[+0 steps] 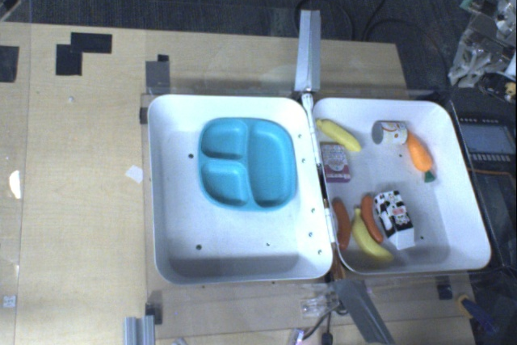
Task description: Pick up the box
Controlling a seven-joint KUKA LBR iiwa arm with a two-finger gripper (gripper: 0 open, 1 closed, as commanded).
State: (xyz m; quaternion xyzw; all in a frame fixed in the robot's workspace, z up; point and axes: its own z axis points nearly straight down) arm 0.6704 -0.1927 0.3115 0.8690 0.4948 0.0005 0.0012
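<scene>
**Box lying in the right bin**

The box [396,217], white with black patches, is seen in the right bin [464,174], near its front edge. Against the box's left side lie a banana [369,239] and two sausages [343,222]. Farther back from the box are a maroon packet [335,161], a second banana [339,135], a can [389,132] and a carrot [420,155]. The state of the tool cannot be told.

Box [395,216]: flanked on its left by hot dog [369,212] and banana [370,242], touching; open bin floor [440,210] is left to its right and above.
</scene>
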